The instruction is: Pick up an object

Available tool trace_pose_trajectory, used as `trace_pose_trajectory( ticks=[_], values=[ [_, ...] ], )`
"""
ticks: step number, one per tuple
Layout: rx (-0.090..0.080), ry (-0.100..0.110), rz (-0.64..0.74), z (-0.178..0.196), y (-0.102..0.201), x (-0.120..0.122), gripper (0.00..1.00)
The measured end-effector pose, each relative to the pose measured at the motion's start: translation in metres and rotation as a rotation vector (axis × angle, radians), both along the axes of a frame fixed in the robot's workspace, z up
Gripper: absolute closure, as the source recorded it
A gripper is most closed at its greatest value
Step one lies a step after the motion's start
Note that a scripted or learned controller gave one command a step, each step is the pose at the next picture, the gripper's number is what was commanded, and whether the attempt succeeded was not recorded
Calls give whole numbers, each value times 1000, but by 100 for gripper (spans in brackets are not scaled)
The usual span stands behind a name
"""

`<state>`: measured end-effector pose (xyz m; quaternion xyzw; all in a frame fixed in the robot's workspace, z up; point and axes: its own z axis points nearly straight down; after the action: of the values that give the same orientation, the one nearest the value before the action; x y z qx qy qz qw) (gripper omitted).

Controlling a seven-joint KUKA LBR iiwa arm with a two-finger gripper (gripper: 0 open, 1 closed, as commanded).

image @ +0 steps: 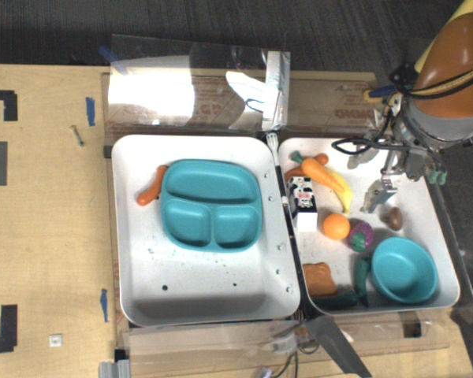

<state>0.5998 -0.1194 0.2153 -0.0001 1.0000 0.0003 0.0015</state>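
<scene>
Arm (449, 61): grey w/ orange band, enters from right edge, top-right corner of view; wrist sits over right bin's far right part.
Gripper (376, 198): hangs over right bin (445, 235), upper-mid area, pointing down; bare bin floor below tips. Nothing seen betw. fingers. Finger gap: cannot tell, too small/blurred.
Right bin: white, shallow, holds most items.
Banana (329, 179): yellow, near bin's far left corner, lies diagonal; just left of gripper, apart from it.
Carrot (315, 161): orange, touching banana's upper end, at far left corner.
Orange (336, 226): round, bin centre-left, just below banana's lower end.
Purple item (361, 234): touching orange on its right; kind unclear.
Brown item (393, 218): small, near right wall, just below-right of gripper tips.
Bowl (404, 268): teal, upright, near right corner of bin; dark green item (361, 278) against its left side.
Brown lump (319, 277): near left corner of right bin, by left wall.
Box (302, 195): small black/white pack, along left wall; white block (306, 221) just below it.
Left bin (134, 211): white, shallow.
Plate (211, 205): teal, 3 compartments, centre of left bin.
Sausage (150, 186): orange-brown, touching plate's far left rim, on bin floor.
Bench (39, 211): tan board left of bins, black tape marks near left edge.
</scene>
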Motion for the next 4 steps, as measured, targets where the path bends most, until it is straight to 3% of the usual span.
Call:
trace_pose_trajectory(
  ticks=[1,2,3,4],
  values=[
    [-1,-3,114,-118,-7,-61,0],
    [-4,-14,57,-126,20,-96,0],
    [-1,-11,191,-21,63,52,0],
    [1,5,270,-100,7,-12,0]
  ],
)
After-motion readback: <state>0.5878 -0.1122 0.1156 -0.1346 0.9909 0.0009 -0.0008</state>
